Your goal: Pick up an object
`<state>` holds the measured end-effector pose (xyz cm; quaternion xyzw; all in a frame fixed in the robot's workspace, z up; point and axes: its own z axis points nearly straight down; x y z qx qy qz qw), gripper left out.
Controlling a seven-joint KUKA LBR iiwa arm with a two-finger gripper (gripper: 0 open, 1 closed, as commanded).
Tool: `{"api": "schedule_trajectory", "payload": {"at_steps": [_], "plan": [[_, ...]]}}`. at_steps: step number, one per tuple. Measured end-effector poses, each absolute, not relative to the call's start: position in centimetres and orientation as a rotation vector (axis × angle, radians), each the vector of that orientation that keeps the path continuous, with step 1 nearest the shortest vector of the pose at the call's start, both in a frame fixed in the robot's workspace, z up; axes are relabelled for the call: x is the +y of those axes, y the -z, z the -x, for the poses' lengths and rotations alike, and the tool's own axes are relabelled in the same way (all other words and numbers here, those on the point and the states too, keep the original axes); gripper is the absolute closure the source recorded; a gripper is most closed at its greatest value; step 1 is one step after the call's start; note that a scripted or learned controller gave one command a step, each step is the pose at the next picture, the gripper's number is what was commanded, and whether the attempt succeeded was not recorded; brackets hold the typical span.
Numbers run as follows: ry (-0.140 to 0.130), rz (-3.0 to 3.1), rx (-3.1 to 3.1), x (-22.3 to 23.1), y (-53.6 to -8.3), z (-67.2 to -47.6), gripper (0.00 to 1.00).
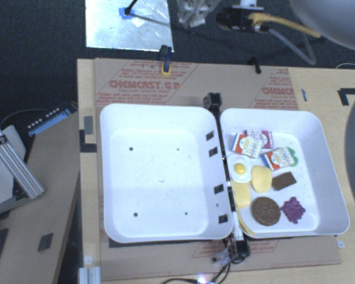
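Starting at the near edge, the two white bins are sitting side by side on the bench, the left bin point(115, 176) and the right bin point(328, 176) touching along a line of black clips. All the toy food is lying in the right bin, bunched toward its left half. Nearest the front, a round brown cookie point(265, 211) is lying flat with a purple grape bunch point(293, 209) just beside it on the right. A pale yellow slice point(242, 195) is resting against the bin's left wall, touching the cookie. Moving back, a yellow chunk point(261, 178) is sitting beside a dark brown chocolate bar point(283, 180), and a fried egg point(240, 169) is lying just behind the slice. Behind those, two printed packets are lying flat: a red and white packet point(252, 142) and a packet with a green corner point(280, 157).

Farther back, a blue and yellow clamp point(165, 60) is gripping the cardboard sheet point(183, 81) under the bins. Beyond the bench, the gripper point(194, 7) is hanging high above the floor, well apart from every item and carrying nothing, and I cannot tell whether it is released or clenched.
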<state>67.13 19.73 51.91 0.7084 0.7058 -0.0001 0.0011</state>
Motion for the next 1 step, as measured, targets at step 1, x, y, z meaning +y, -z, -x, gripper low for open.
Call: {"api": "schedule_trajectory", "payload": {"at_steps": [1], "plan": [[-0.006,-2.215,2.226,21.69,-53.65,-65.1,1.0]]}}
